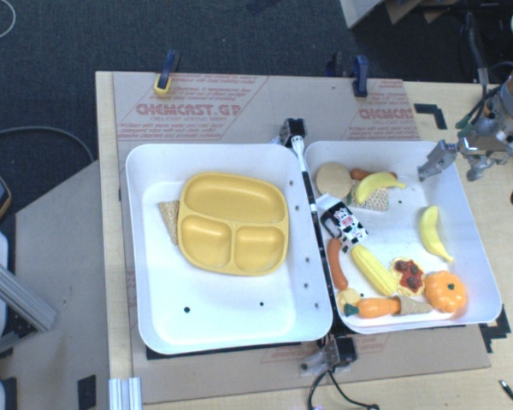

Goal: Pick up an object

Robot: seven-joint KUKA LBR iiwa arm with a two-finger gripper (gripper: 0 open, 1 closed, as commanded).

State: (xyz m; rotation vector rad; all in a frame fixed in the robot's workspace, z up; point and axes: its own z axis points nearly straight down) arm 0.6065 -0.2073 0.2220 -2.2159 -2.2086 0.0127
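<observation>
The gripper (pixel 452 161) hangs over the far right corner of the right bin (pixel 483 254), jaws apart and holding nothing. The nearest pickable thing, a banana (pixel 433 232), lies alone near the bin's right wall. The risk, as I judge it, lies in the crowd at the near edge: corn cob (pixel 373 268), carrot (pixel 377 307) and orange pumpkin (pixel 445 290) nearly touch, so jaws descending there could straddle two toys or knock one aside.

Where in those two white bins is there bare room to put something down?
The left bin has bare floor in front of the yellow tray. In the right bin, the only open patch lies between the corn and the banana. Its front is crowded around the pumpkin and carrot.
</observation>
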